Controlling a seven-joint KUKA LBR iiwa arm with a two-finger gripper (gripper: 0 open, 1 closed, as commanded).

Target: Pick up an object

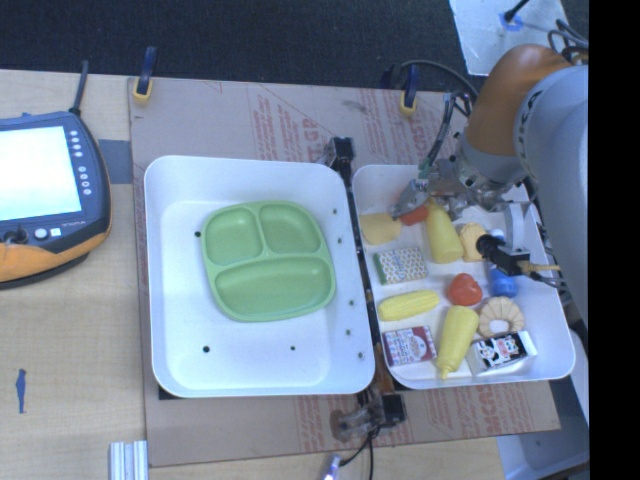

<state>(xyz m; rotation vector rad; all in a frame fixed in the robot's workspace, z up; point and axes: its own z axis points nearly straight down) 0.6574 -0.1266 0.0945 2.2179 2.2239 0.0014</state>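
My gripper (pixel 418 200) hangs low over the far end of the right bin (pixel 560 366), under the grey arm with the orange band (pixel 510 93). Its tip is next to a small red piece (pixel 414 214), between a pale yellow chunk (pixel 380 229) and a yellow banana-like piece (pixel 443 234). Whether it touches the red piece is hidden. Further toys lie in the same bin: a patterned box (pixel 401 264), a yellow corn cob (pixel 409 305), a red tomato (pixel 464 289), a second yellow cob (pixel 456 336), a round cookie (pixel 500 316) and two small cartons (pixel 408 346).
The left bin (pixel 170 358) holds a green divided plate (pixel 268 260). A control pendant (pixel 45 193) lies on the bench at far left. Cables and clamps run along the far edge of the cardboard mat (pixel 250 118).
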